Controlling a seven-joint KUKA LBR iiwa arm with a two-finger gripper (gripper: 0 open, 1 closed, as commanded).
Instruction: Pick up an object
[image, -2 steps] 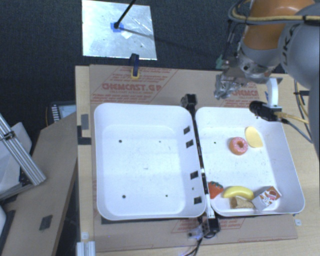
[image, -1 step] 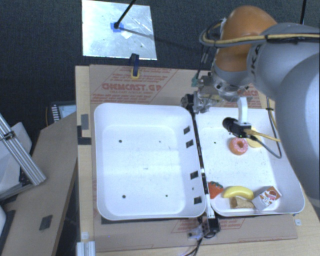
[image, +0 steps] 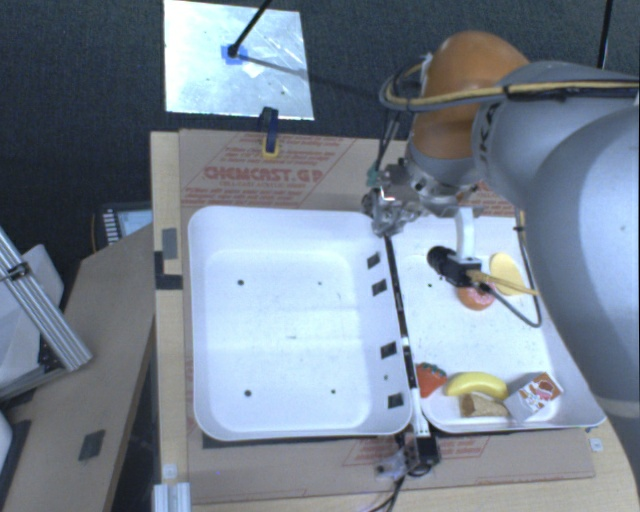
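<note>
White bins (image: 280, 250) rest on a cardboard-covered bench (image: 260, 165).

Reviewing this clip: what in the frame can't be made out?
- Gripper: small and blurred in the camera view, finger state unreadable.
- Right bin: its far right side is hidden by the arm.
- Yellow and red pieces beside the arm: partly covered by a black part and cable, identity unclear.
- Small carton: print too small.

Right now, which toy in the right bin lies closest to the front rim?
The small red-and-white carton, at the front right corner; the yellow banana and red strawberry sit slightly farther back.
</note>
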